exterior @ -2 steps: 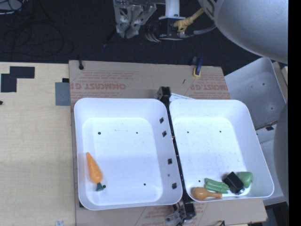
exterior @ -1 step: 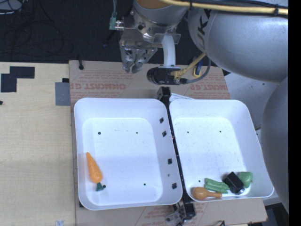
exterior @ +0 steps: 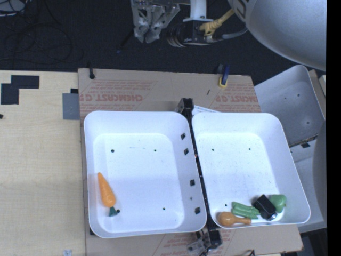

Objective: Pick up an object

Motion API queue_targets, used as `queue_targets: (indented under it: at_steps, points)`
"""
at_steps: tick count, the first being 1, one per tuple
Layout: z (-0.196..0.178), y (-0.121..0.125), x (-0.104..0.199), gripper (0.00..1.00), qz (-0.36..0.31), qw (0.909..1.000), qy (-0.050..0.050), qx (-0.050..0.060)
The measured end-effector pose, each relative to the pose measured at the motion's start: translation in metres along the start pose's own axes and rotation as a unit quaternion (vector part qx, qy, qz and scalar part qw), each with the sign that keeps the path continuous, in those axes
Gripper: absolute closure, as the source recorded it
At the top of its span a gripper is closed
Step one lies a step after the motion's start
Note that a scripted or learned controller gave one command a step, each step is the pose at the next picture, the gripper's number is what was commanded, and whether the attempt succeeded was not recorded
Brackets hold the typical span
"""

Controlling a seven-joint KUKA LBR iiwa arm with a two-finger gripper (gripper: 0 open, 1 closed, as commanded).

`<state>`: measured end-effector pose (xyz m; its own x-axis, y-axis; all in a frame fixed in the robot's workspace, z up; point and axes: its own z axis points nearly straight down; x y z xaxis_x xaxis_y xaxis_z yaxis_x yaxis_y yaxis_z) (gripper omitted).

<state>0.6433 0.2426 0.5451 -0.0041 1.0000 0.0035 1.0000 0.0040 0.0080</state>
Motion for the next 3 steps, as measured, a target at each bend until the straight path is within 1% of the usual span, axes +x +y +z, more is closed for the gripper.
queue_targets:
  at_steps: [1,2,3]
  points:
    - [0.100,-0.001,-0.068,1.00,0.005,0.9999,-0.005,0.011]
    - [0.002,0.000,0.002,1.00,-0.002,1.0000,0.000,0.001]
    - [0.121,-0.001,-0.077,1.00,0.006,0.9999,-0.005,0.012]
